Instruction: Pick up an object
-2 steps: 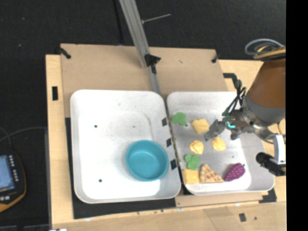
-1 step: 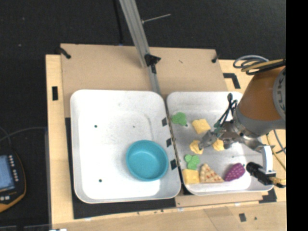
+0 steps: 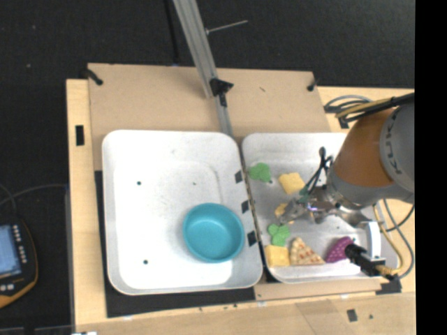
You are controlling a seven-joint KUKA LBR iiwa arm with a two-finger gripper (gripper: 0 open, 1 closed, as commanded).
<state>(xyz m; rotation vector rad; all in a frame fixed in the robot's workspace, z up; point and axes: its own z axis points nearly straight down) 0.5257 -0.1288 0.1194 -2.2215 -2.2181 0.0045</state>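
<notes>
Reaching is the step in hand: in the camera view the arm is lowering its pincer (image 3: 297, 211) into the right bin (image 3: 279, 149), among small toy foods. Whether the pincer is apart or together I cannot tell. A yellow piece (image 3: 291, 182) is lying just beside it, probably the nearest target. Next move is calling for exact centring before clamping.

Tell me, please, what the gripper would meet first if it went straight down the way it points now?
Most likely the small yellowish piece lying just under the gripper in the right bin, or the bin floor beside it. Depth is hard to judge from this slanted view, so the green piece nearby cannot be ruled out.
</notes>
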